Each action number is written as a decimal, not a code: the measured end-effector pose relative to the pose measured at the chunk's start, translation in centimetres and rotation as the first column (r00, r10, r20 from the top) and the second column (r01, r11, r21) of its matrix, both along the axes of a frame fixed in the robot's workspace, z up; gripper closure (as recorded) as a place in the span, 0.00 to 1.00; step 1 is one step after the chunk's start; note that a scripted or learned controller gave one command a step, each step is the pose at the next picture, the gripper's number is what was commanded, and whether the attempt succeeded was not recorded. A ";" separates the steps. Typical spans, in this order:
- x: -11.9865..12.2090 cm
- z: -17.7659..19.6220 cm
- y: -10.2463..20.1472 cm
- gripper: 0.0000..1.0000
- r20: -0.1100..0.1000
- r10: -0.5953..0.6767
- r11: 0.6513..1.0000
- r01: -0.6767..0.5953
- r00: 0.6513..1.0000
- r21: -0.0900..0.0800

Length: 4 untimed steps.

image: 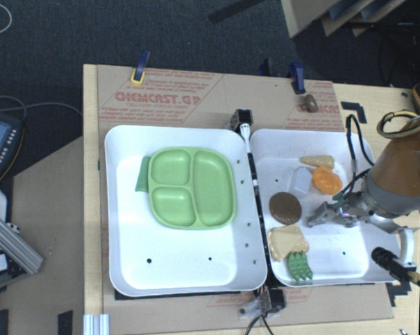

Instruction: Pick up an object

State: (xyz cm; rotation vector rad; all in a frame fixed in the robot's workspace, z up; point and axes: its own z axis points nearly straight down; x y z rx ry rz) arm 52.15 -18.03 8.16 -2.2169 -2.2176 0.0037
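Observation:
The right bin (345,263) holds several small objects: a brown round disc (285,207), an orange round piece (327,181), a pale tan wedge (317,162), a clear cup-like piece (302,181), a tan slice (287,241) and a green ridged block (299,265). My gripper (325,214) reaches in from the right and sits low in this bin, just right of the brown disc and below the orange piece. Nothing shows between its fingers.
The left bin (123,250) holds a green divided plate (192,187). Clamps stand on the board's far edge, a yellow and blue one (140,67) and a blue one (296,77). A black cable (355,138) loops over the right bin's far right corner.

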 end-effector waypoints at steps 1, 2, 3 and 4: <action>0.1 1.3 -0.1 1.00 0.006 -0.002 1.000 0.002 1.000 -0.003; -0.4 6.1 0.6 1.00 0.009 0.000 1.000 0.000 1.000 -0.004; -0.3 11.7 -0.5 1.00 0.013 0.000 1.000 0.001 1.000 -0.006; -0.2 14.5 -0.5 1.00 0.011 0.001 1.000 -0.001 1.000 -0.005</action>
